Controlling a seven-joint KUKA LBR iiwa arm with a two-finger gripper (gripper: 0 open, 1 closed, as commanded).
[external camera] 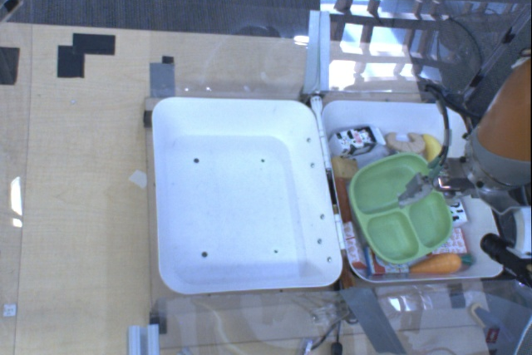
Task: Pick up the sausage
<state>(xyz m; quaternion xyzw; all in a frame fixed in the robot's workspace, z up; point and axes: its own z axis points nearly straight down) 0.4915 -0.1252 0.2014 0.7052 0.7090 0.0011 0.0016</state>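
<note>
My gripper point(414, 194) hangs over the green divided plate point(391, 220) in the right bin point(495, 266); nothing sits between its narrowly parted fingers. The brown sausage point(343, 197) lies along that bin's left wall, beside the plate.

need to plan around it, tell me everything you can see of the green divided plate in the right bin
The green divided plate looks like matte plastic, rounded, with three shallow compartments split by raised ridges, nothing lying in them. It lies tilted on top of the clutter in the right bin, covering much of it. The gripper reaches over its upper right compartment. An orange carrot-like item sits just beyond its lower edge, and a black-and-white packet beyond its upper left.
</note>
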